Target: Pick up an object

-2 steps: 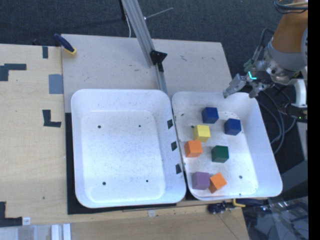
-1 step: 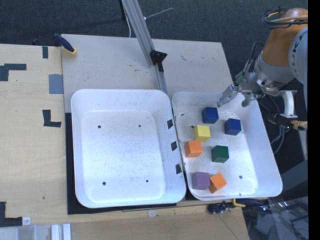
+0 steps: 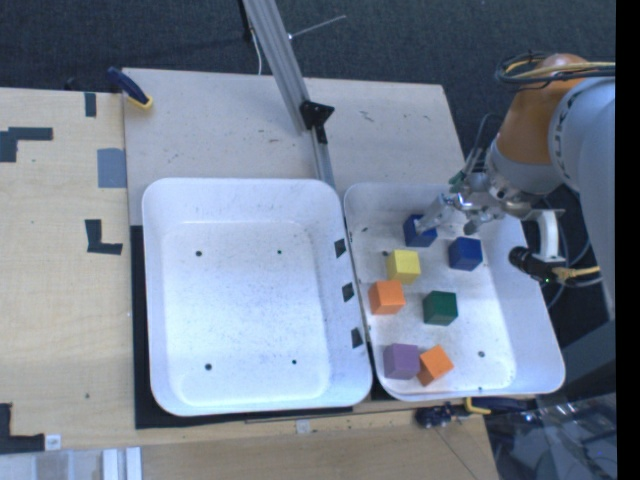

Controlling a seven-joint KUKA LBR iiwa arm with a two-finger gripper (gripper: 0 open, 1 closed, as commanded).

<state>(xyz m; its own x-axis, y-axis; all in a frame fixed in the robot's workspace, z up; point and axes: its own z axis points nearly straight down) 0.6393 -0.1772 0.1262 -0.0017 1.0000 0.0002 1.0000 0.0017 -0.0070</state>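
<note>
The right bin point(image 3: 520, 358) holds several small blocks: a dark blue one point(image 3: 420, 231), a blue one point(image 3: 465, 254), a yellow one point(image 3: 405, 263), an orange one point(image 3: 387, 296), a green one point(image 3: 440, 307), a purple one point(image 3: 401, 360) and a second orange one point(image 3: 435, 364). My gripper point(image 3: 452, 222) reaches in from the right and hangs low over the bin's far part, between the two blue blocks. It looks open, with bare bin floor between its fingers. One finger stands close beside the dark blue block; whether it touches is unclear.
The left bin point(image 3: 240, 288) adjoins the right one, their rims meeting at mid-frame. A slanted metal rail point(image 3: 280, 48) crosses the bench from the top down to the bins' shared far corner. A small blue and yellow tool point(image 3: 130, 86) lies at the far left.
</note>
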